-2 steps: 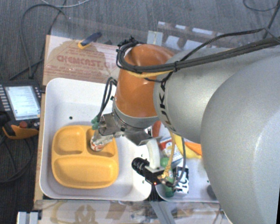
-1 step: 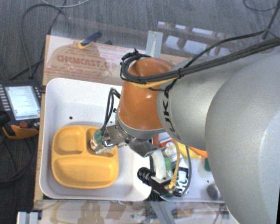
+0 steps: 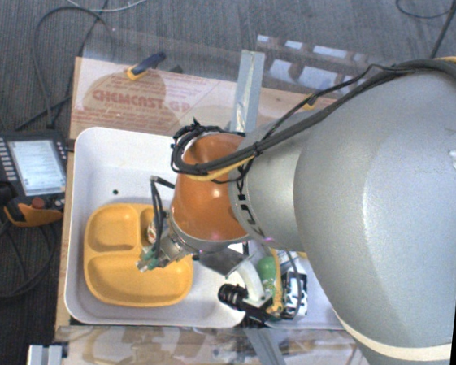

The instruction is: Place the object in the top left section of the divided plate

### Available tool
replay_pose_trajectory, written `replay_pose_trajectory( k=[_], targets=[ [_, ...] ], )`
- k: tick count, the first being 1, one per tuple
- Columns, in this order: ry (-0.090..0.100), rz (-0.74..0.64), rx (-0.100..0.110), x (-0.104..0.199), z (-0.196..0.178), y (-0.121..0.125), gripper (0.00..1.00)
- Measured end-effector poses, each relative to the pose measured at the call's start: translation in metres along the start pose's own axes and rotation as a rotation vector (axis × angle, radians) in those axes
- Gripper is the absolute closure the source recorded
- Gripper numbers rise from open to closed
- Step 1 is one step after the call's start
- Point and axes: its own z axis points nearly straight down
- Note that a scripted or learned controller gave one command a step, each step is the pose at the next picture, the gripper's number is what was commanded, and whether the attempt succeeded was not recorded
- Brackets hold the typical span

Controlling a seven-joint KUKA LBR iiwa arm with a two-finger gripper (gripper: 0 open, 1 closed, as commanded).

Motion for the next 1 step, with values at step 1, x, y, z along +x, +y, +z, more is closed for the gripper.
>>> replay_pose_trajectory(
  k=[1],
  targets=[
    [0.002,-0.113,-0.047,-0.0319,0.0049,-0.0158,1.00]
  ],
)
